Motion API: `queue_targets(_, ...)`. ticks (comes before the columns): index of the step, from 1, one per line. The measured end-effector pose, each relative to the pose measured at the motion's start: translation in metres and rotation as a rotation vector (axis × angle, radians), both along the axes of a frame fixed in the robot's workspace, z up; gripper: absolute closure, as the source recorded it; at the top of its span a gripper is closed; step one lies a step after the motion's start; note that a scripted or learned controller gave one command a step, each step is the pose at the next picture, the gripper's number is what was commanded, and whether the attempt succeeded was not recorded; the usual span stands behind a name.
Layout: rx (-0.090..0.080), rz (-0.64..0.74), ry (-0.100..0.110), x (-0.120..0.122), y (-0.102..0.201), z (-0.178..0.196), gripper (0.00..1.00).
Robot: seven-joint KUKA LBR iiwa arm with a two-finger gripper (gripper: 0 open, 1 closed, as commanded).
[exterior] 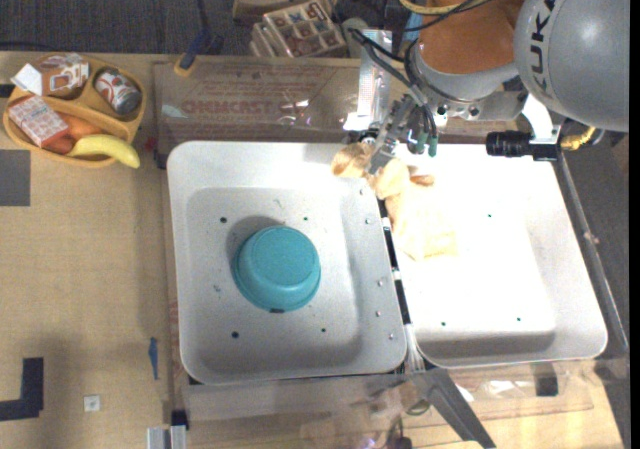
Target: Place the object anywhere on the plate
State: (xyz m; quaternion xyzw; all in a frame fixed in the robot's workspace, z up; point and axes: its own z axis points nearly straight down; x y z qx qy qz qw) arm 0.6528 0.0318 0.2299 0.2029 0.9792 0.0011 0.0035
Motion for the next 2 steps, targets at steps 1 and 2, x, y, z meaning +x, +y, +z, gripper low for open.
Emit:
queue_targets(1,-0.001,0.398,0.001,-0.001,0.05,-0.009,1.0)
queue_targets(2,-0.001,0.41,-0.002,0.006,0.105,-0.004,1.0)
